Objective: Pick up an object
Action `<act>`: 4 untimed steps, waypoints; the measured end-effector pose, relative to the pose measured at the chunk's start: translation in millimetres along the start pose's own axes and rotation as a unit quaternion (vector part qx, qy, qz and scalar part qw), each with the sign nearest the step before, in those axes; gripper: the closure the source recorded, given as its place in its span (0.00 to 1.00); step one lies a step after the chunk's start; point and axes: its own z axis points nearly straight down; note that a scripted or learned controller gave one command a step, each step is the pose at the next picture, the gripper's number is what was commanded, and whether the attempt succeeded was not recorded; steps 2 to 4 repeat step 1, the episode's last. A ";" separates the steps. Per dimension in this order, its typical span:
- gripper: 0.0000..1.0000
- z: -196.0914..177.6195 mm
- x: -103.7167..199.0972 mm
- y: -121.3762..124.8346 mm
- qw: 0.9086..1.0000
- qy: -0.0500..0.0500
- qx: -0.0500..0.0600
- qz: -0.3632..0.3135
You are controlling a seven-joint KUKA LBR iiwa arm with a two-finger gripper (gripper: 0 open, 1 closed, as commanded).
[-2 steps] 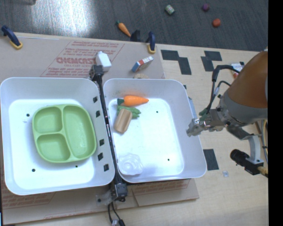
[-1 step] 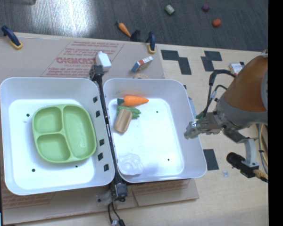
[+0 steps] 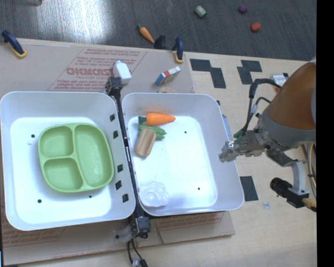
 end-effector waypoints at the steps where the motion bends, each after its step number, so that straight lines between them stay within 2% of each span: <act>1: 1.00 13.8 0.1 -1.4 1.000 0.000 0.001 0.003; 4: 1.00 13.8 0.1 -1.4 1.000 0.000 0.001 0.003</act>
